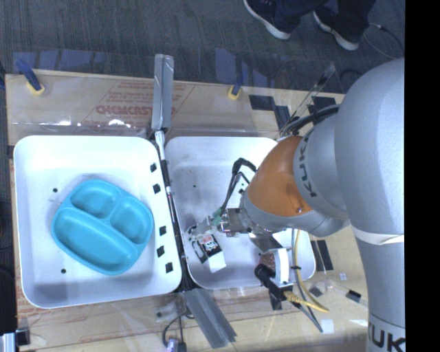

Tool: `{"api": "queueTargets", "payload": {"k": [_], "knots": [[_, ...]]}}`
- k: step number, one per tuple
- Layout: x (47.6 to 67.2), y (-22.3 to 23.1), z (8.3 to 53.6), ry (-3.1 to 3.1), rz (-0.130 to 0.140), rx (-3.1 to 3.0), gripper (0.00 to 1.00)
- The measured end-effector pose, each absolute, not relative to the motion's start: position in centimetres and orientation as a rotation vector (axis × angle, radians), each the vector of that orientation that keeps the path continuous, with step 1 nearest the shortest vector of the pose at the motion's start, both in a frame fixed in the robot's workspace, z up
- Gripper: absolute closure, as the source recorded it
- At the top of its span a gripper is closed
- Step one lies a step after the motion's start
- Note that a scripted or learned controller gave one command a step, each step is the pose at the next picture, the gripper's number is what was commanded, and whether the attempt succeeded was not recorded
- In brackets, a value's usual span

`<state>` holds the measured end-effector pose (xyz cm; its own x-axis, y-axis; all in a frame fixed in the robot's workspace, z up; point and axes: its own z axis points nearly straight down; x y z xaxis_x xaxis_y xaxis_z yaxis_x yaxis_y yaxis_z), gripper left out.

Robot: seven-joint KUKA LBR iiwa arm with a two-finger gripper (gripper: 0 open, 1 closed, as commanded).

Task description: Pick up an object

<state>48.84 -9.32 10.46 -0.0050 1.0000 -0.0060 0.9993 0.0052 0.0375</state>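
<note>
Small white-and-red object (209, 249) lies in right bin (199, 158).

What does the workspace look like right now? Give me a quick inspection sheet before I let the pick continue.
Surface: bench bearing two white bins side by side, left bin and right bin.
Job's things: small white, black and red object in the right bin, near its front-left corner.
Clutter: blue compartment tray in the left bin.
Gripper: gripper low over the right bin, close above the small object; grasp not visible.
Cables: black cable looping at the wrist; yellow cable by the bin's front edge.
Surroundings: dark shoes on the floor beyond the bench.
</note>
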Motion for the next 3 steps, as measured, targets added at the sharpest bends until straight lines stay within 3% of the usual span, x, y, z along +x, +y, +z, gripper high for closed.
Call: {"api": "queueTargets", "payload": {"k": [3], "knots": [[48.84,-9.32,10.45,2.206,0.035,2.193,0.00]]}}
